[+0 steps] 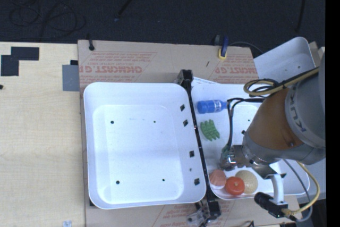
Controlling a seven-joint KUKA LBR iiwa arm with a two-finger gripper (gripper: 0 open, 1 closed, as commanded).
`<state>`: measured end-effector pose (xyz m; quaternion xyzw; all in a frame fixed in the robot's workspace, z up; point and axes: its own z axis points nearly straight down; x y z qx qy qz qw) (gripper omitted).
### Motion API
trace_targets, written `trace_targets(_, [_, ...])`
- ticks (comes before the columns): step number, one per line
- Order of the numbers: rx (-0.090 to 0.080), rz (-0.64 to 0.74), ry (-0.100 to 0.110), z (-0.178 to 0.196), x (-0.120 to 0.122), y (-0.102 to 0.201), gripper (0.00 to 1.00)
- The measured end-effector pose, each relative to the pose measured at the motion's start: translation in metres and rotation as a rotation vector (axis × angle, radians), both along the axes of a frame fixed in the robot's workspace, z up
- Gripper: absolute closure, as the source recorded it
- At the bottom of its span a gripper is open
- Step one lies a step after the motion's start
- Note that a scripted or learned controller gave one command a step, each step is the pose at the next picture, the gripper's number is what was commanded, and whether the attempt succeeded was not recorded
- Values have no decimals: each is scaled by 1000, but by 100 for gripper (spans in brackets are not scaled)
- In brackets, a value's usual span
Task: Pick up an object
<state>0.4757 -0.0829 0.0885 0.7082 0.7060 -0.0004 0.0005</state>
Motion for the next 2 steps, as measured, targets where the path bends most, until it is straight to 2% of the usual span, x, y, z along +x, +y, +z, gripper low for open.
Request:
trace_targets(1, [1,-1,2,10,0,-1,100])
trace_targets(2, [7,3,5,0,0,-13,100])
